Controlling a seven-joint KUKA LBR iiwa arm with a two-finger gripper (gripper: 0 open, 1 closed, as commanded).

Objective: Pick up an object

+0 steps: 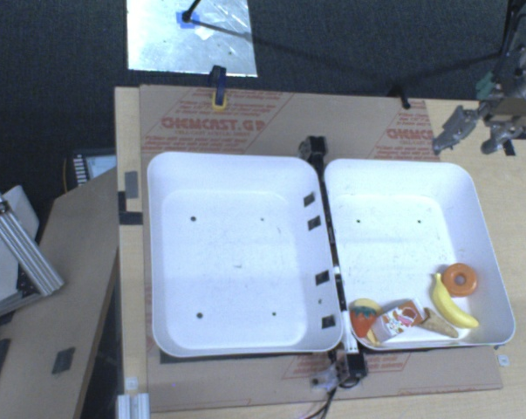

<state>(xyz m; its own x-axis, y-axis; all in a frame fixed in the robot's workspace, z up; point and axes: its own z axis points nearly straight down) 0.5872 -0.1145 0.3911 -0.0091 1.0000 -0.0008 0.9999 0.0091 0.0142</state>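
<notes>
Several small objects lie in the near right corner of the right bin (pixel 393 186): a yellow banana (pixel 451 305), an orange ring-shaped piece (pixel 460 278), a red and white packet (pixel 397 321), a red-orange round fruit (pixel 363 317) and a small brown piece (pixel 439 325). My gripper (pixel 472 138) hangs high at the upper right, beyond the right bin's far right corner. Its two fingers are spread open with nothing between them. It is far from the objects.
The left bin (pixel 167 182) sits beside the right one, joined by a black hinge strip (pixel 325 234). A shiny metal sheet (pixel 191 24) lies on the dark floor behind the bench. An aluminium frame (pixel 14 243) stands at the left.
</notes>
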